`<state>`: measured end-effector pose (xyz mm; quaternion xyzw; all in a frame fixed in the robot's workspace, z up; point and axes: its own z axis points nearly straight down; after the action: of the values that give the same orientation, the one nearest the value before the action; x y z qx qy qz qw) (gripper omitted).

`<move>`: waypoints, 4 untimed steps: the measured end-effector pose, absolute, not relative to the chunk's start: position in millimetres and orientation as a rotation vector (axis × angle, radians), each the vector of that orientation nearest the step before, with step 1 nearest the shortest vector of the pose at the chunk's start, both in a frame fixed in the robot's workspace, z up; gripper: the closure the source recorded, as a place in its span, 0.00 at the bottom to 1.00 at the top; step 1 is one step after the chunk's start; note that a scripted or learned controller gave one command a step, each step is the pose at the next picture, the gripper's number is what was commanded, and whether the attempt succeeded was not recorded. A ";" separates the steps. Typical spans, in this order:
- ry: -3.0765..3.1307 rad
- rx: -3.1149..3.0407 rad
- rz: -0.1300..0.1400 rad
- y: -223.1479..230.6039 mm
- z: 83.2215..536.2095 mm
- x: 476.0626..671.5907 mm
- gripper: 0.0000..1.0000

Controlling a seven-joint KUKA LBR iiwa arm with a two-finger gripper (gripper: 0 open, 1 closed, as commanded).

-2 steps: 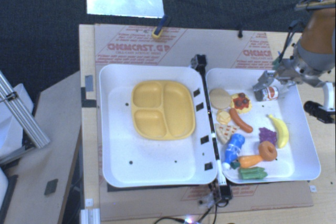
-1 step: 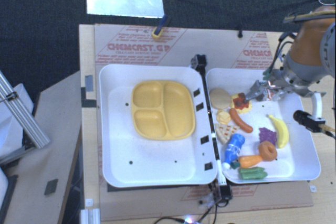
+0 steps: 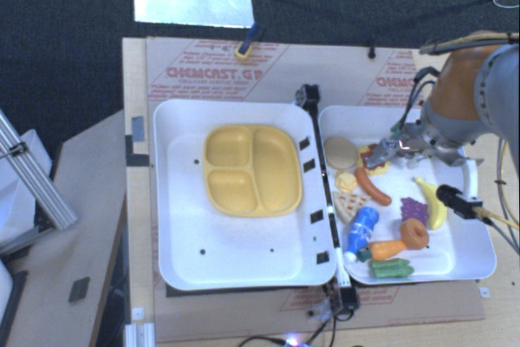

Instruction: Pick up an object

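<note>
The hot dog (image 3: pixel 372 185) lies slantwise in the right bin (image 3: pixel 479 252), just below the gripper (image 3: pixel 380 156), with a round tan piece (image 3: pixel 340 151) to its left and a waffle (image 3: pixel 351 203) close below. You can't tell from here how the claw stands. Come down square across the sausage's middle, and keep clear of the waffle so that only one thing lifts.

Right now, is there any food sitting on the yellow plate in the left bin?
No, the yellow plate has nothing in its compartments; the toy food lies in the right bin.
</note>
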<state>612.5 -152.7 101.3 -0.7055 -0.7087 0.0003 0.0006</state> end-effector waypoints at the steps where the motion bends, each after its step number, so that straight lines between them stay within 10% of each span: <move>1: -2.227 -2.219 -0.002 -153.0 86.3 613.9 0.00; 2: -2.229 -2.218 -0.008 -152.2 99.3 615.7 1.00; 4: -2.232 -2.219 -0.006 -147.4 188.0 619.9 1.00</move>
<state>619.9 -147.4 188.0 -0.7050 -0.7092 -0.0020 -0.0028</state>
